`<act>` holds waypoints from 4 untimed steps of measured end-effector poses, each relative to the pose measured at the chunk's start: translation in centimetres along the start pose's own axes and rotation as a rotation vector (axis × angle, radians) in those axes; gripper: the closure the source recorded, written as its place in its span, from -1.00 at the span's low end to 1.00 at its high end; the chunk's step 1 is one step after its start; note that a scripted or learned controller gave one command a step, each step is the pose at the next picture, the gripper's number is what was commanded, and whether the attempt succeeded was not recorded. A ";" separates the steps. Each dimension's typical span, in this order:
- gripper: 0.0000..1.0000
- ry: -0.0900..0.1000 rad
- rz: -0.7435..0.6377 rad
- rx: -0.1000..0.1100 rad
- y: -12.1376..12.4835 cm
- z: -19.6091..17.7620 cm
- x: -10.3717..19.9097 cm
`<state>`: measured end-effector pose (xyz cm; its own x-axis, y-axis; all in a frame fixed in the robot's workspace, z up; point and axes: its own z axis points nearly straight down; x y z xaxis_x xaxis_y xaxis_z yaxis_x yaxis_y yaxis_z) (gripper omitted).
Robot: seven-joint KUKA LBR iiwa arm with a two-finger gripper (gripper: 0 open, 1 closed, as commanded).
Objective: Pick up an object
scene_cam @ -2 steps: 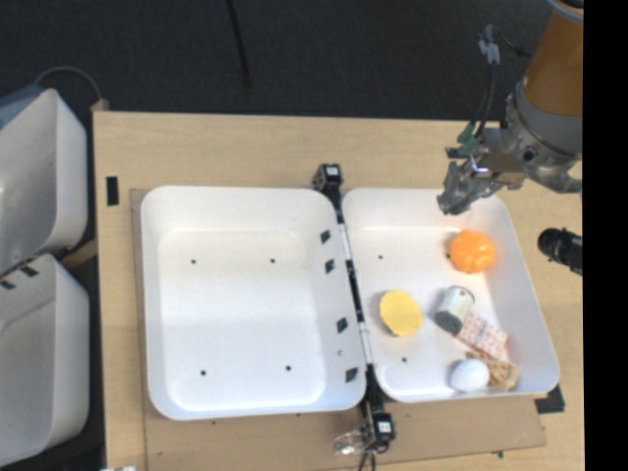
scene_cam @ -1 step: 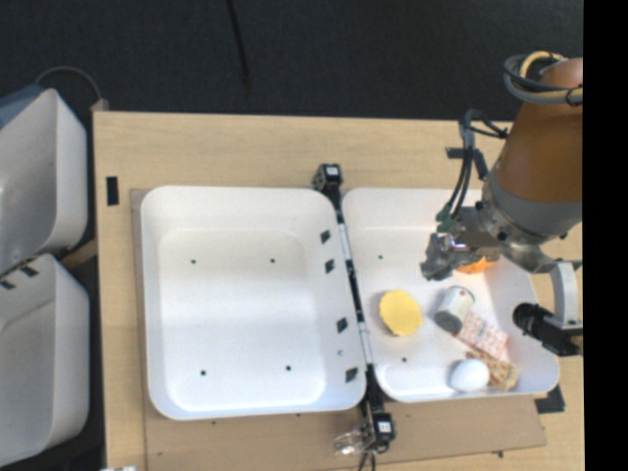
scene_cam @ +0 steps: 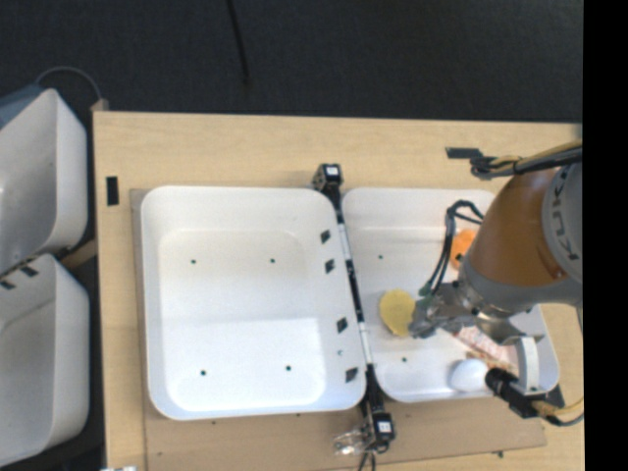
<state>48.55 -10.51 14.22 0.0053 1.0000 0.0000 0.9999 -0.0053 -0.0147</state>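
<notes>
Left bin (scene_cam: 167, 292) has bare white floor, nothing in it to grab. Divider rail with black clips runs between the two bins. Right bin (scene_cam: 392, 214) holds the candidates: a flat yellow round object (scene_cam: 395, 311) lies on the floor near the divider, a white ball (scene_cam: 467, 374) sits near the front edge, a pinkish patterned item (scene_cam: 484, 343) lies between ball and arm, partly covered, and something orange (scene_cam: 461, 246) peeks out behind the wrist, too hidden to identify. Gripper (scene_cam: 425, 322) is low in the right bin, just beside or touching the right edge of the yellow object; cannot tell whether it is spread or closed, the wrist body blocks the tips from this angle. Nothing is visibly held. Arm (scene_cam: 520, 253) comes in from the right over the bin. Progress judgement: reach is done, gripper is down at the yellow object, likely target. Grasp is not confirmed, lift not done. Left: close on it, raise clear of the bin floor. Flat thin object, likely slips.
</notes>
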 end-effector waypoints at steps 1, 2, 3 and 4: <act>1.00 -0.001 -0.012 -0.029 4.8 -11.1 4.1; 1.00 -0.002 0.001 -0.013 0.1 -8.1 -2.2; 1.00 -0.002 0.000 -0.011 0.3 4.8 -6.8; 1.00 -0.001 -0.017 -0.029 7.3 -6.6 2.0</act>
<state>55.97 -8.51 20.75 -0.0113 0.9999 -0.0009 0.9998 0.0114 0.0142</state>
